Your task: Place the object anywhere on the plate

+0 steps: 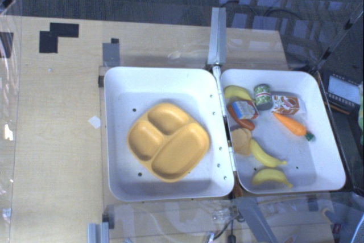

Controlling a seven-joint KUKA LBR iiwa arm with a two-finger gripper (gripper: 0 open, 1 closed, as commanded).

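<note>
Yellow three-compartment plate lies in the left bin; claw state: cannot tell.

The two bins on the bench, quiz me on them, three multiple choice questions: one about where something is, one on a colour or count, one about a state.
1. Where does the yellow plate lie?
A. In the left bin
B. In the right bin
C. On the bare bench

2. What colour is the carrot?
A. Purple
B. Orange
C. White

3. What state are the plate's compartments in?
A. Bare, with nothing on them
B. Holding the carrot
C. Holding a banana

Answers:
1. A, the plate sits mid-floor in the left bin.
2. B, its body is orange with a dark green stub at one end.
3. A, all three compartments show bare yellow; the carrot, the bananas and the small can lie in the right bin.
</note>
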